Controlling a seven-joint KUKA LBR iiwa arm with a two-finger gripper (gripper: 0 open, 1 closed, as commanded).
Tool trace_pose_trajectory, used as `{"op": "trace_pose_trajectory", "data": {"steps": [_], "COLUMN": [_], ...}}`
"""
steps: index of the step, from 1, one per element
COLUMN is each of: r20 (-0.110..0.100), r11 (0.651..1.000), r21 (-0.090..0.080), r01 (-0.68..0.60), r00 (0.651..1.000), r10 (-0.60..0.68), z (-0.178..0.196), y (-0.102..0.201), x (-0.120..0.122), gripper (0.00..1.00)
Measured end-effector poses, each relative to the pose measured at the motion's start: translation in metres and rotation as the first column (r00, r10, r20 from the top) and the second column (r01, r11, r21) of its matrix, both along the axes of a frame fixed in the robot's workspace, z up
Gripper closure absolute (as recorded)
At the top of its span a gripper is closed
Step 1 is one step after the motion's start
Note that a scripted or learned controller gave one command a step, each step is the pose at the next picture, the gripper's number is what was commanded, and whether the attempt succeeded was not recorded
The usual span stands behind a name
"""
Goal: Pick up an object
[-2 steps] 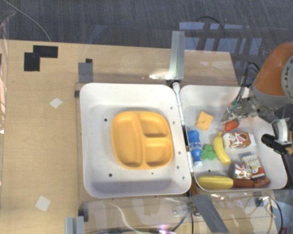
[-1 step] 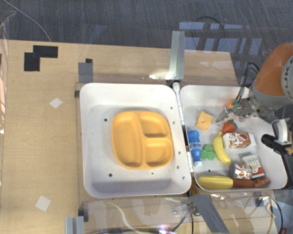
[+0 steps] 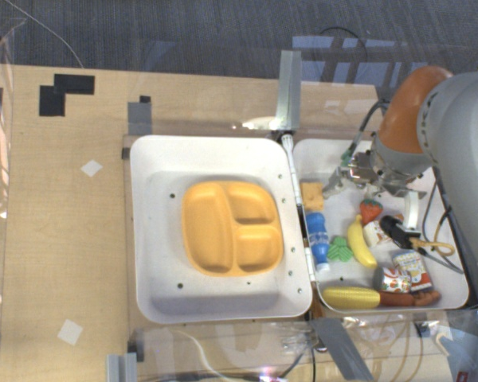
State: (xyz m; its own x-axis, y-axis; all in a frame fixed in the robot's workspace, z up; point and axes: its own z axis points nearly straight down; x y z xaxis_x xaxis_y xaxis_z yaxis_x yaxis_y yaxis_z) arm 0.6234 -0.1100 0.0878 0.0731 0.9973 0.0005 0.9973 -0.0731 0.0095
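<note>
While the camera view looks down at a slant on the bench point(image 3: 56, 237), two shallow white bins stand on it side by side. The left bin point(image 3: 163, 161) holds one yellow plate point(image 3: 231, 228) with three compartments. It lies flat near the middle and is apart from all the walls.

The right bin point(image 3: 323, 156) holds all the small objects. A tan block point(image 3: 311, 194) lies along its left wall. Just below the block in the picture is a blue bottle point(image 3: 315, 235), lying on its side. A small green toy point(image 3: 340, 251) is just beside the lower end of the bottle. Next to the toy a yellow banana point(image 3: 360, 243) lies at a slant, and a red piece point(image 3: 371, 211), like a strawberry, is near the banana's upper end. At the front wall lies a second long yellow piece point(image 3: 350, 297). To its right there is a brown sausage-like thing point(image 3: 410, 298), and a small printed box point(image 3: 405, 271) sits tilted just above it. Each of these objects rests on the floor of the bin.

The grey arm point(image 3: 462, 126), with its orange band point(image 3: 405, 110), comes in from the right above the right bin. The gripper point(image 3: 340, 177) hangs over the back part of this bin, near the tan block and the red piece and well apart from the plate. I cannot tell whether it is open or closed, because its parts are too small and overlap in the picture.
</note>
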Motion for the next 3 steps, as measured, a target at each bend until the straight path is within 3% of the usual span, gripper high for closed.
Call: {"op": "trace_pose_trajectory", "data": {"steps": [1,2,3], "r20": [-0.001,-0.006,-0.008], "r11": [0.966,1.000,0.967], "r21": [-0.004,-0.001,0.000], "r01": [-0.260,0.017,0.253], "r00": [0.966,1.000,0.967], "r10": [0.260,-0.017,-0.253], "z": [0.075,0.034,-0.001], "y": [-0.042,-0.096,-0.036], "x": [-0.018,0.002,0.047], "gripper": [0.00,0.00,0.00]}}
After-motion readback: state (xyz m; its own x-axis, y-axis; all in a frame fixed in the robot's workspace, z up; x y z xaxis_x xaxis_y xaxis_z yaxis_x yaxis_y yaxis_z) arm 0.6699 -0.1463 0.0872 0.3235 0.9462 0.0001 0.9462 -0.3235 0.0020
